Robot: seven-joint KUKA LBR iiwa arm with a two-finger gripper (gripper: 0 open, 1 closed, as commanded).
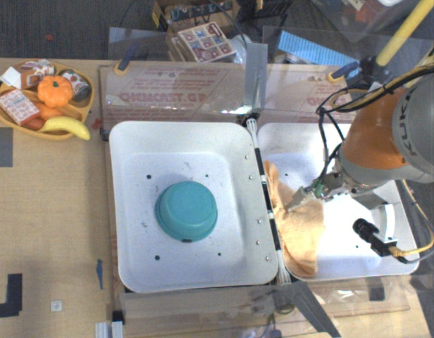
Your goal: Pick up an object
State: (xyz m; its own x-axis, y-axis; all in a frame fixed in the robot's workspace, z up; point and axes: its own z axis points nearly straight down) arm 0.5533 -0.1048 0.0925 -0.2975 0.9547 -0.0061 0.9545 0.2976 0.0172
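teal bowl | yellow-orange cloth | white bins | orange-banded grey arm

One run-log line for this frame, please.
arm: over right bin | gripper: at orange cloth, grasp unconfirmed | left bin: teal bowl upside down, untouched | pick: not yet evident

Soft matt cloth, smooth teal plastic bowl, glossy white plastic bins.

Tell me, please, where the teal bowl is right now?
The teal bowl sits upside down near the middle of the left bin, left of the orange cloth in the right bin.
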